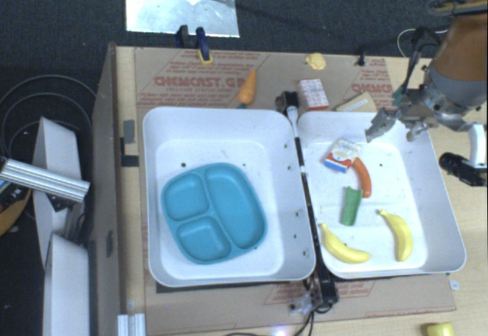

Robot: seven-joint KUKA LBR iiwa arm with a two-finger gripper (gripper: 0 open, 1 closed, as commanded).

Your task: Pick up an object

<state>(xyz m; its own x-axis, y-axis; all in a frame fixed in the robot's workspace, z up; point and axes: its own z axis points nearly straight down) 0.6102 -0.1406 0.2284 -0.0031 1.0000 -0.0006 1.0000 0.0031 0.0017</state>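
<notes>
Two bananas point(345, 245) by front rim, gripper point(396, 127) above right bin's point(446, 228) back edge

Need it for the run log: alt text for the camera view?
The hand hangs over the right bin's far edge, above a small carton, sausage, green piece and two bananas. The left bin holds a blue tray.

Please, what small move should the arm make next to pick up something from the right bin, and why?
Probably a short descent toward the small carton. The gripper hangs above the right bin near its far edge, with nothing between its fingers, and the carton is the nearest object, just to its left and nearer the camera.
</notes>
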